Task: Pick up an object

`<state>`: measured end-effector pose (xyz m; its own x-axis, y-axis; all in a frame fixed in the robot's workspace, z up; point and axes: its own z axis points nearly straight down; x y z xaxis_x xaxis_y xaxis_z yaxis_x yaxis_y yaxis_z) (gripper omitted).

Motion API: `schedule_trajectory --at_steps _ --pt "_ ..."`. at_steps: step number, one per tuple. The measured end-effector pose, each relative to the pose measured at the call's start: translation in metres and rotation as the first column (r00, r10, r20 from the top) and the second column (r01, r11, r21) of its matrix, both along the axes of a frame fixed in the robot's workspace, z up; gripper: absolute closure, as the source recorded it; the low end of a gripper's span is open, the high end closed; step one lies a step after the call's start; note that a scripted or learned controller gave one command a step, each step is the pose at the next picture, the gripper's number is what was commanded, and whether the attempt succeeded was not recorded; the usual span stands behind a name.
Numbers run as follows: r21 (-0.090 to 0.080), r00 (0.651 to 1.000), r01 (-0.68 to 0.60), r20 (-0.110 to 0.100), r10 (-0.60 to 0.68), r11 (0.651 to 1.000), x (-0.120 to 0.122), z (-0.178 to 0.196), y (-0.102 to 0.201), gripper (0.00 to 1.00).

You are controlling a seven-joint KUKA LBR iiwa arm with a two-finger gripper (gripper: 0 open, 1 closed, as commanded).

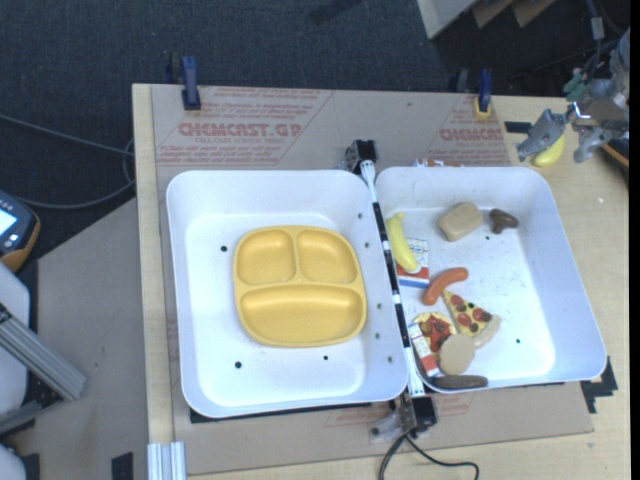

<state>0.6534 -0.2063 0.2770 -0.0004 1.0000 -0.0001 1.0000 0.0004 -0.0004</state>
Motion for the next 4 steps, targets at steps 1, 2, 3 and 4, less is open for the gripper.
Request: schedule_trajectory --at_steps 1,2,3,4 --pt "0.007 1.0 -0.005 -0.014 0.005 1.0 -0.034 -0.144 0.075 0.0" --pt "-0.002 1.0 -0.001 0.007 0.001 1.0 0.015 -0.194 0.037 0.0" --pt "-0.003 1.0 -0.001 0.007 0.001 1.0 0.014 -0.181 0.038 1.0" --pt "-0.003 1.0 -0.002 0.005 0.002 1.0 0.014 -0.181 0.038 0.0"
